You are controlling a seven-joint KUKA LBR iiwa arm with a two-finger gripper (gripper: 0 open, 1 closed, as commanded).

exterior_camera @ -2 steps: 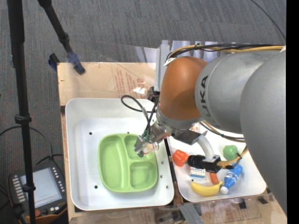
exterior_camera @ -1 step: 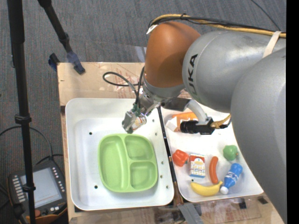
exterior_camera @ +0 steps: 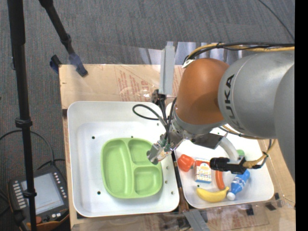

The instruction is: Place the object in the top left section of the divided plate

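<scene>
A light green divided plate lies in the left white bin. It has one long section on its left and two smaller sections on its right. My gripper hangs over the plate's upper right section, close to the rim nearest the wall between the bins. The grey and orange arm reaches down to it from the right and hides the back of the right bin. I cannot make out any object at the gripper's tip.
The right bin holds a red-orange piece, a small carton, a banana, a blue bottle and a green item. A black cable loops over the left bin's back.
</scene>
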